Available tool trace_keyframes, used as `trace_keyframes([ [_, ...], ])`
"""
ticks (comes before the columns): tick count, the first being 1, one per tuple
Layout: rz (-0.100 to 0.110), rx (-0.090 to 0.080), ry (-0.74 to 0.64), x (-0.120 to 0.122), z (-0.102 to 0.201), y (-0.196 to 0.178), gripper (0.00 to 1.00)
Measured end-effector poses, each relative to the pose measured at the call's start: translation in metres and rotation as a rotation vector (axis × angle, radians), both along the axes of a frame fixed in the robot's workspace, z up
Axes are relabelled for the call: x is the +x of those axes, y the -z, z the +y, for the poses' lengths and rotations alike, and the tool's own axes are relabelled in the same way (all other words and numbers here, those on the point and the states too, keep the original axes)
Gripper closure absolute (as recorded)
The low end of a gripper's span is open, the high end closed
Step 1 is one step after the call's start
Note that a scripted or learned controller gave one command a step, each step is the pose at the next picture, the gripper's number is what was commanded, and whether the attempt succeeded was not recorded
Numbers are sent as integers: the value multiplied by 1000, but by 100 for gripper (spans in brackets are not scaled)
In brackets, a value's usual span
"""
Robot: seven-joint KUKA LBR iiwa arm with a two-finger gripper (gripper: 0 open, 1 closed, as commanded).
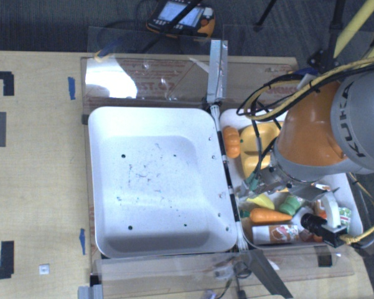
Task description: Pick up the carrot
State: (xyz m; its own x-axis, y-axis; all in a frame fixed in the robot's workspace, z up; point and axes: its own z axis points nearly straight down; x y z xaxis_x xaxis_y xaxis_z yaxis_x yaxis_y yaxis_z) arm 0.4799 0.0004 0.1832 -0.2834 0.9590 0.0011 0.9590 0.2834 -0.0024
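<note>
The carrot [269, 215], orange with a green leafy end [290, 205], lies on its side near the front of the right bin [356, 195]. My gripper [263, 187] hangs low in that bin, just above and behind the carrot, among the cluttered items. The grey arm with its orange band [308, 132] covers much of the bin's middle and right.
Around the carrot lie a small orange pumpkin-like toy [231, 142], a yellow block [256, 149], a yellow piece [261, 200], a white bottle with a red label [277, 233] and a white-and-green package [337, 214]. The left bin [155, 173] stands beside it.
</note>
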Motion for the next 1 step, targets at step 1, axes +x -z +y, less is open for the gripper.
trace_keyframes([
  [1,-6,-1,-569,1,-9,-19,100],
])
